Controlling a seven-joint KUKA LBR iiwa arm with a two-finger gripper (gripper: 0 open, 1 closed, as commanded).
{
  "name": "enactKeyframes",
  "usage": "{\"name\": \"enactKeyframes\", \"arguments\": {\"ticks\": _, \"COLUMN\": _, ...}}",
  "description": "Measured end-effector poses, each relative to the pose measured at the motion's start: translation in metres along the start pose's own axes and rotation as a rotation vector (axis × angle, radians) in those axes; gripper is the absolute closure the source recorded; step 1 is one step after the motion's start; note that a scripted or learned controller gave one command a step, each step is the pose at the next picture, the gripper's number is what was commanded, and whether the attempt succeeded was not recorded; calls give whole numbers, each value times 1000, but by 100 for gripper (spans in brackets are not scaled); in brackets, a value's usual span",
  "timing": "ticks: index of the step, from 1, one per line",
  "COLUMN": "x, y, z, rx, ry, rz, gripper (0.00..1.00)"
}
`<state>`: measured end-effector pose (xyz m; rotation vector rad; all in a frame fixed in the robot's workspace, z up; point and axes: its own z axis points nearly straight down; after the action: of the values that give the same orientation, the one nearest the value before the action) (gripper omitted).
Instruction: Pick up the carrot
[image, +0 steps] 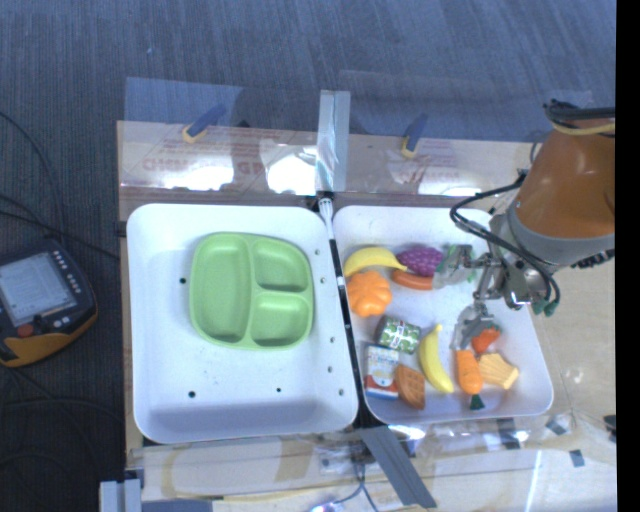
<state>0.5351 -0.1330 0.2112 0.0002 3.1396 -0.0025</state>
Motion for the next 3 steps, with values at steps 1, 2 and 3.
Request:
{"name": "enactKeyframes", "arguments": {"ticks": 1, "x": 28, "y": -17, "z": 121, "rx": 0, "ry": -8, "rz": -199, "gripper": 0}}
{"name": "enactKeyframes", "arguments": {"ticks": 2, "x": 25, "y": -16, "z": 109, "rx": 5, "ry": -14, "rz": -201, "gripper": 100}}
{"name": "enactKeyframes", "arguments": {"ticks": 3, "x": 23, "y": -53, "z": 10, "rx": 0, "ry": -2, "rz": -434, "gripper": 100}}
